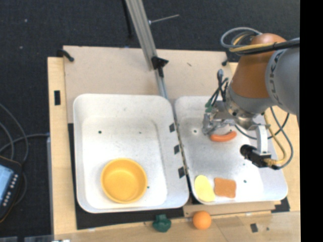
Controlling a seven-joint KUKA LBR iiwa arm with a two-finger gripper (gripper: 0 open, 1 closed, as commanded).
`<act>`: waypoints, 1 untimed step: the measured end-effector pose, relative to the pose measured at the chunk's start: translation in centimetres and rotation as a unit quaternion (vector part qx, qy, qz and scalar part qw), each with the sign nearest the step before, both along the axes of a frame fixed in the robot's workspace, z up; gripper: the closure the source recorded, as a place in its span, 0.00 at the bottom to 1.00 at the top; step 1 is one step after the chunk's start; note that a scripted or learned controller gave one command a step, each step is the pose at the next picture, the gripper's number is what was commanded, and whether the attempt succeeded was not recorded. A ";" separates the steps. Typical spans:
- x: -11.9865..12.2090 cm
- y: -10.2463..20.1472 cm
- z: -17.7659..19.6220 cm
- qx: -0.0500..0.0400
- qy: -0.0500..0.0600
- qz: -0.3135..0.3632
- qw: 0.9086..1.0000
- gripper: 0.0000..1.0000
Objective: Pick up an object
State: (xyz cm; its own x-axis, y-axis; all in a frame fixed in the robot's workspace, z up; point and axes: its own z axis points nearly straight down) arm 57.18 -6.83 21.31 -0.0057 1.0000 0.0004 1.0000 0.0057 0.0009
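Right now the gripper [218, 129] sits low in the right bin [262, 185], right of frame centre, directly over an orange sausage-shaped object [222, 136]; whether it is spread or clamped I cannot tell. Lifting straight and slowly would probably serve best. Pale wooden bench [111, 72], dark carpet [50, 14] around it.

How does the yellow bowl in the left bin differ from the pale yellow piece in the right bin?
The yellow bowl is much larger and a deeper orange-yellow; the pale yellow piece is small and lighter. The bowl is a hollow, open round that stands upright; the piece looks like a flat solid oval. The bowl stands alone in the left bin; the piece lies at the right bin's front corner, beside an orange block. Both are yellowish and rest apart from the claw.
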 end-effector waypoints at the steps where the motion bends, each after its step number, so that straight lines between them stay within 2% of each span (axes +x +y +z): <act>1: -0.1 6.3 0.7 0.001 -0.001 0.002 1.000 1.00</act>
State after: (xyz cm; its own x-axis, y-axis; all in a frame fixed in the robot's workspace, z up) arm 57.12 -0.49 21.98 -0.0092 1.0000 0.0024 1.0000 0.0092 0.0031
